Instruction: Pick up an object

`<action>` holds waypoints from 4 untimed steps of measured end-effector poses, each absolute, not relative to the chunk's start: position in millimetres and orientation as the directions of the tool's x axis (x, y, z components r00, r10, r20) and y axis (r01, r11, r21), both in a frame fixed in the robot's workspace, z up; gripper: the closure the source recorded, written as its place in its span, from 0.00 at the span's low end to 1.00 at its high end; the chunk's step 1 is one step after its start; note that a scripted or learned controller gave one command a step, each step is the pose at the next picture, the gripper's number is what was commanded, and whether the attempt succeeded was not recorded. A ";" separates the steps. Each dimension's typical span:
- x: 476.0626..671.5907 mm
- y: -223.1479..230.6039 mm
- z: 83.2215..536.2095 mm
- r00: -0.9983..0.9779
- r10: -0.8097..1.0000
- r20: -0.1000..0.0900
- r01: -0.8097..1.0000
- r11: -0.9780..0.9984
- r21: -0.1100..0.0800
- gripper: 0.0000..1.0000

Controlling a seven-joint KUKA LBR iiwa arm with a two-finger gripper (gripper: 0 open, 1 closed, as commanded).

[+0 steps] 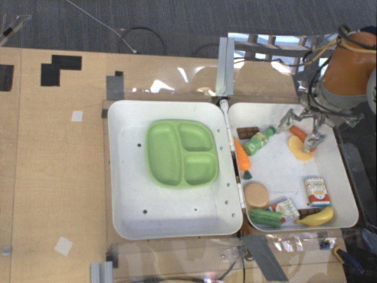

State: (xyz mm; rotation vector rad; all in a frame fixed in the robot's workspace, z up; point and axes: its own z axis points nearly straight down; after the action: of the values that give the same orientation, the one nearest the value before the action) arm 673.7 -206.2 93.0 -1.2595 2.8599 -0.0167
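Note:
My gripper (301, 130) hangs over the back right part of the right bin (347, 175), below the orange wrist band. Its fingers (316, 139) stand spread and open. Between and under them lies a small orange-red piece (297, 132), resting against a yellow disc (303, 152); I cannot tell whether the fingers touch it. To the left lie a green bottle (259, 140), a brown bar (247, 132) and a carrot (241, 155). Near the front are a round brown bun (257, 194), a green cucumber (265, 218), a small packet (287, 208), a can (316, 191) and a banana (316, 217).
The left bin (129, 205) holds a green divided plate (181, 153). A metal divider (225, 69) stands behind the seam between the bins. Black cables (141, 40) run across the bench at the back.

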 end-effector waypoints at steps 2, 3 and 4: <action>674.1 -204.3 93.7 -0.385 -0.923 -0.008 -0.923 0.385 -0.016 0.00; 673.7 -201.4 93.0 -0.225 -0.974 -0.008 -0.974 0.225 -0.011 0.00; 677.8 -201.3 108.0 -0.227 -0.974 -0.009 -0.974 0.227 -0.028 1.00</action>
State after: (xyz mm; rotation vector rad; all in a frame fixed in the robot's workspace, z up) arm 677.8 -201.3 108.0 -1.9383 2.4412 -0.0250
